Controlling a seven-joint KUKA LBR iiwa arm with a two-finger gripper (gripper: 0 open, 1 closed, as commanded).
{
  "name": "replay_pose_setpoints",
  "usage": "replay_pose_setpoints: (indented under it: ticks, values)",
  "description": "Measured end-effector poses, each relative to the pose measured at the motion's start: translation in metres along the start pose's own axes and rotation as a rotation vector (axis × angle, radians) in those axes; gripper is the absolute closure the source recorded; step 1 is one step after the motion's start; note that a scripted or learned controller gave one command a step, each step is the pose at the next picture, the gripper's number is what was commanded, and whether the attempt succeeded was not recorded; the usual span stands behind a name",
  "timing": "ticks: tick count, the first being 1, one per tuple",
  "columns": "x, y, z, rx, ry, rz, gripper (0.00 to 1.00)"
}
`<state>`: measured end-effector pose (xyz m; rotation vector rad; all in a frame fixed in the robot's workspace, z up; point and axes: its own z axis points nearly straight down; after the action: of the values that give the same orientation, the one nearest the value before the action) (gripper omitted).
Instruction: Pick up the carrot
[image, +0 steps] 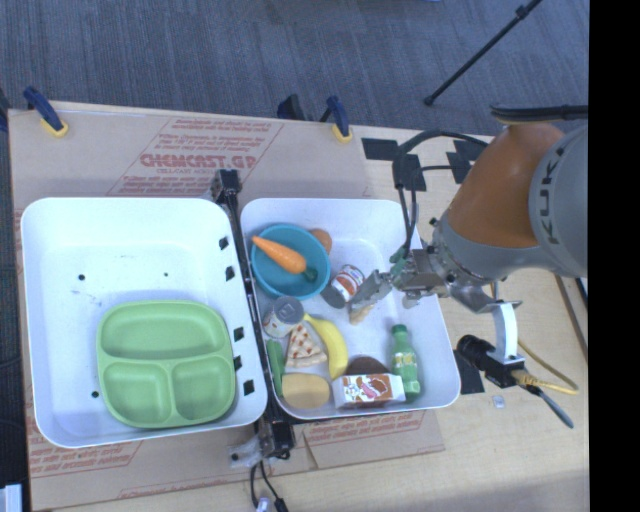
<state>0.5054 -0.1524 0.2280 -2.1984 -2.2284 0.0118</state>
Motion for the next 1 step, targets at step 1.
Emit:
replay_pose_setpoints:
  ticks: [1]
  values:
    - [0.0653,0.0937,-0.0500,-0.005,-0.006,0.181,0.00]
